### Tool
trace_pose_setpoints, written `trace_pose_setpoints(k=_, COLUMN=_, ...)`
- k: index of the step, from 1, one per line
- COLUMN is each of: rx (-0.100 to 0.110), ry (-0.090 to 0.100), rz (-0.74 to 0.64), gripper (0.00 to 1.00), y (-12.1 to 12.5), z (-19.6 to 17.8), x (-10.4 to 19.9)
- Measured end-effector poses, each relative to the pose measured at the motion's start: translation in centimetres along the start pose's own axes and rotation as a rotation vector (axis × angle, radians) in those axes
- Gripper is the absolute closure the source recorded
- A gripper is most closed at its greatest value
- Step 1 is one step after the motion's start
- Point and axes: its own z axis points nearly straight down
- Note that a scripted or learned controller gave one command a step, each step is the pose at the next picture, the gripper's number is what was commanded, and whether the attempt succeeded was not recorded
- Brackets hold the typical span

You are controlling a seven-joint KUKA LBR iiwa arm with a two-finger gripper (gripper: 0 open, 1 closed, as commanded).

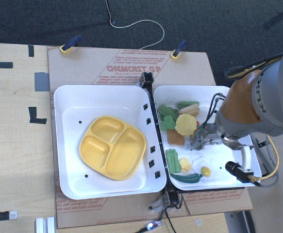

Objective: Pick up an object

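down in the right bin (214, 92), a heap of small toy foods crowds its left half: a round yellow piece (186, 124) sits on a brown block (175, 138), with green leafy pieces (167, 116) toward the divider and a tan bun with a green strip (189, 107) nearer the far edge. closer to the near edge lie a ribbed green piece (172, 160), a pale yellow cube (184, 165), a small yellow ball (205, 171) and a dark green pod (186, 177) along the near wall. the gripper (198, 141) hangs low just right of the round yellow piece and the brown block, near the bin's middle; whether it is open or has hold of anything cannot be told, for it is dark and small here. the grey arm with its orange band (241, 103) reaches in over the bin's right edge. the left bin (63, 101) holds a yellow divided tray (112, 147), lying at a tilt in its middle. both bins rest on a cardboard sheet (126, 64) on the bench (15, 144).
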Motion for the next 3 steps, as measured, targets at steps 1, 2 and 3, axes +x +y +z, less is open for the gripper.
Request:
trace_pose_setpoints(k=1, rx=-0.003, ry=0.000, rz=0.002, gripper=1.00, y=-0.6, z=-5.8, x=-0.5)
trace_pose_setpoints(k=2, rx=-0.003, ry=0.000, rz=0.001, gripper=1.00, y=-1.5, z=-10.6, x=-0.3)
trace_pose_setpoints(k=3, rx=-0.002, ry=0.001, rz=0.000, gripper=1.00, y=-1.5, z=-12.9, x=-0.3)
